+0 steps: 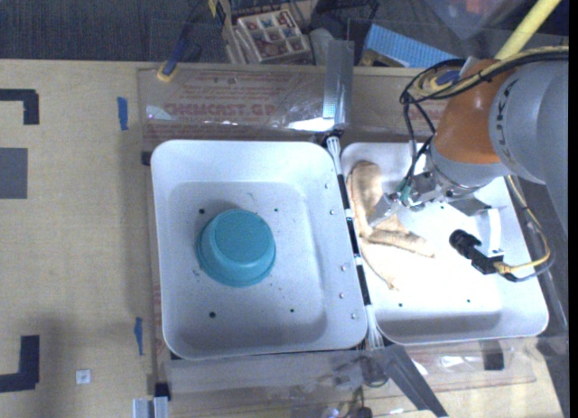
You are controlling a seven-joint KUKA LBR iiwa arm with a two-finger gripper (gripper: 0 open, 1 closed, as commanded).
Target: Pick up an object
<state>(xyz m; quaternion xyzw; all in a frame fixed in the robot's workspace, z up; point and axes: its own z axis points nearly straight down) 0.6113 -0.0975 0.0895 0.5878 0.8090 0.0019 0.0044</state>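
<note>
Bench (72, 272) of pale wood spreads across the scene, widest on the left, with black angle marks and bits of blue tape on it. Two white bins sit side by side on it. The left bin (172, 172) looks the larger, and the right bin (452, 312) meets it along one shared edge. The arm (537, 127) reaches in from the right over the far right corner of the right bin. It is grey, with an orange band (470, 127) above the wrist. On the far side of the bins lies a flat cardboard sheet (226, 105) under shiny wrap, and beyond that is a clutter of boxes on a dark floor.

A blue-green bowl (237, 246) stands upside down in the left bin, a little left of its middle and apart from every wall. In the right bin the loose things keep to the left half. A tan curved piece (365, 189), shaped rather like a banana, lies close along the left wall at the far end. Just nearer than it lie flat tan scraps (399, 239), spreading to the right, and a thin pale strip (379, 270) curves on toward the near side.

The gripper (406, 196) hangs over the far left part of the right bin, just right of the curved piece and just beyond the scraps — whether it touches either cannot be told. Nor can it be told whether it is released, clenched or grasping anything.
</note>
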